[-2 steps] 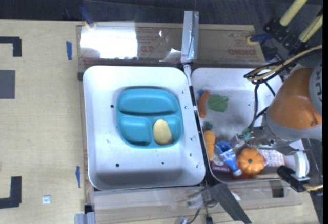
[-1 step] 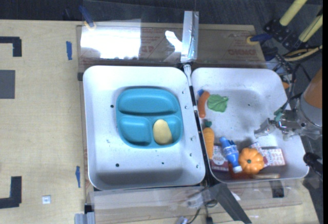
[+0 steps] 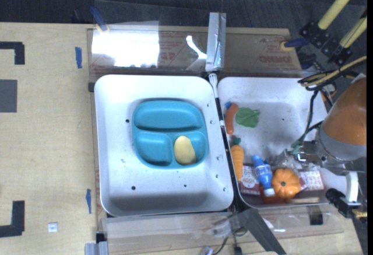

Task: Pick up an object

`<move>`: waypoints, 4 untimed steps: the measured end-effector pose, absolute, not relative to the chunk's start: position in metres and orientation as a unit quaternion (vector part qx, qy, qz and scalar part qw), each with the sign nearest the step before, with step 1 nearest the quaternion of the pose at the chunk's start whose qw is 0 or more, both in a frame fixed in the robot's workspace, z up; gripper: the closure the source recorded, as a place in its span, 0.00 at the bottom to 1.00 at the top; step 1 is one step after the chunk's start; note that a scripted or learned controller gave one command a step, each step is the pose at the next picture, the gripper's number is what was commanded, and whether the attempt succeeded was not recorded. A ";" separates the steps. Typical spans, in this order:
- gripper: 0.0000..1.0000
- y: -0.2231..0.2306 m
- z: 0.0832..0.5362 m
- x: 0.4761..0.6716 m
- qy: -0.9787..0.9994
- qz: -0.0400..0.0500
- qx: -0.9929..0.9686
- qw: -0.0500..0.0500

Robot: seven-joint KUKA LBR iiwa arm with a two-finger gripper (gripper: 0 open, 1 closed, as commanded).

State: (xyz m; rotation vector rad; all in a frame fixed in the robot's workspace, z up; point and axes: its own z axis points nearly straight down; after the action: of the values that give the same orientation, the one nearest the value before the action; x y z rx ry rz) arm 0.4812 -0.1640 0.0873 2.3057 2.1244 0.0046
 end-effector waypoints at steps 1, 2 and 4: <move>0.00 -0.118 0.088 0.488 0.721 0.002 0.693 0.004; 0.00 -0.154 0.088 0.483 0.785 0.003 0.619 0.005; 1.00 -0.082 0.188 0.575 0.743 0.003 0.669 0.002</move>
State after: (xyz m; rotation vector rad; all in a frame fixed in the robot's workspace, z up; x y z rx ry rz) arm 0.5745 -0.0822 0.1875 2.0996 2.3303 0.0102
